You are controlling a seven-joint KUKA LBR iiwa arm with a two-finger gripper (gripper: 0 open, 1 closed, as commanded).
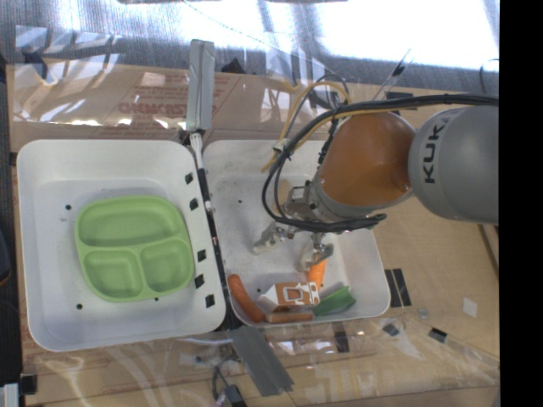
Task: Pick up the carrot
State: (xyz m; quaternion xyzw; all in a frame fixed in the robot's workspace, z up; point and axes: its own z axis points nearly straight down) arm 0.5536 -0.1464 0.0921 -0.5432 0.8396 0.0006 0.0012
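Note:
The carrot (316,272) is a small orange piece lying near the front of the right bin (229,185), its upper end tucked under one fingertip. My gripper (293,243) hangs over the middle of that bin, open, with its two fingers (265,242) spread wide. Bare bin floor shows between them. The carrot sits just below the right-hand finger, outside the gap. The orange wrist and grey arm hide the bin's right part.
Beside the carrot lie a white and orange carton (292,293), a green piece (336,303), a reddish sausage (239,298) and a brown one (288,316). The left bin (51,176) holds a green sectioned plate (133,247). Cables loop above the wrist.

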